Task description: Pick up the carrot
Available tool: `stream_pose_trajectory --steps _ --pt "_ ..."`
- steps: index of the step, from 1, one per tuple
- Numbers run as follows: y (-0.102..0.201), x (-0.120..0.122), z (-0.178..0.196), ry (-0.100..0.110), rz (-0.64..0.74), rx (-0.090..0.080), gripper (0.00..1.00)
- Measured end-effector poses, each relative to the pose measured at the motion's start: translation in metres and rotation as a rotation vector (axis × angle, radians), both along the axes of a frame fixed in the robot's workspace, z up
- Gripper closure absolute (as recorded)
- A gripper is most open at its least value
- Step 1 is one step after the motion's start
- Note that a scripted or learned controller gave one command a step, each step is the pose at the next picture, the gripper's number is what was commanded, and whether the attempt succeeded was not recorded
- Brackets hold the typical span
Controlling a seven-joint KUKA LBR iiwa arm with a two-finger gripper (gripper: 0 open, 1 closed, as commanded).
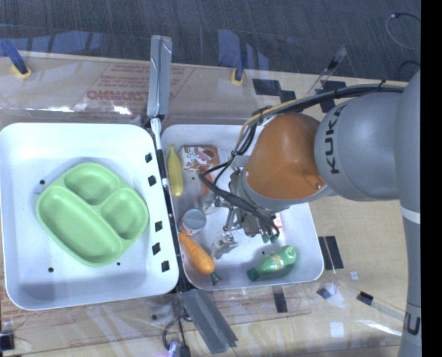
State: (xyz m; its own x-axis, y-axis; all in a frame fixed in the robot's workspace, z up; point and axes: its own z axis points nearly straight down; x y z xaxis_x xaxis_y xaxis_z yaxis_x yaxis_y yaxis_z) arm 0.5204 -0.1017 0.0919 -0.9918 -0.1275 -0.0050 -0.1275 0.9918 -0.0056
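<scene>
The carrot [196,253] lies in the right bin [304,229] near its front left corner, orange with a dark green tip pointing toward the front edge. My gripper [227,238] hangs below the orange wrist band over the middle of that bin. It is just right of the carrot's upper end, and nothing shows in its grasp. The arm's bulk hides the bin floor behind it.
A green bottle [273,262] lies at the front right of the right bin. A yellow banana-like item [175,171] lies along its left wall, beside a small grey cup [195,219] and a printed packet [199,157]. The left bin [16,155] holds a green divided plate [92,212].
</scene>
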Motion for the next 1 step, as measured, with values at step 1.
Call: stream_pose_trajectory --steps 1 --pt "0.0035 -0.025 -0.0027 0.01 -0.266 0.005 0.0"
